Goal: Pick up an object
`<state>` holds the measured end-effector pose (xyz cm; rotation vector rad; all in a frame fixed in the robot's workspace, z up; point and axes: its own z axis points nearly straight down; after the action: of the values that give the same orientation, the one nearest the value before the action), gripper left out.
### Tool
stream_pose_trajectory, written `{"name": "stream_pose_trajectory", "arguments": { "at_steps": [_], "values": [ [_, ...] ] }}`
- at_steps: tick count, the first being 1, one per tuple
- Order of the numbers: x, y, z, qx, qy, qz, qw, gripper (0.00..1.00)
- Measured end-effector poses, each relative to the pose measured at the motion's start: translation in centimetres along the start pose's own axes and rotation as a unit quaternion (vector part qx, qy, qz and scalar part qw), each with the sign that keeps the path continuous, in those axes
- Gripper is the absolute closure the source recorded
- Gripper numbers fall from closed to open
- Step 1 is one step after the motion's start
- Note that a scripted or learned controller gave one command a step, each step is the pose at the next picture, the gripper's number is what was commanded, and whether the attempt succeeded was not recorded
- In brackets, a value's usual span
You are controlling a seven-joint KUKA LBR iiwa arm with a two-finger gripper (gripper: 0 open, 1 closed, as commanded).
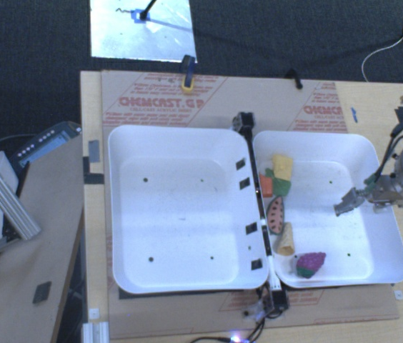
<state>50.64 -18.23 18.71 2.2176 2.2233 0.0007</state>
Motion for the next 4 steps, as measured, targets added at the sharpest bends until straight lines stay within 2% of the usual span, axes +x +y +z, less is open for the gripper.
{"name": "stream_pose_trajectory", "arguments": {
  "at_steps": [1,2,3,4],
  "values": [
    [6.0,5.8,10.8,0.001,0.002,-0.004,1.0000,0.00],
    [8.8,12.1,10.1,-0.004,-0.001,-0.003,1.0000,0.00],
    [8.6,11.9,9.1,-0.002,0.000,-0.002,1.0000,1.00],
    [8.6,11.9,9.1,-0.002,0.000,-0.003,1.0000,0.00]
  ]
}}
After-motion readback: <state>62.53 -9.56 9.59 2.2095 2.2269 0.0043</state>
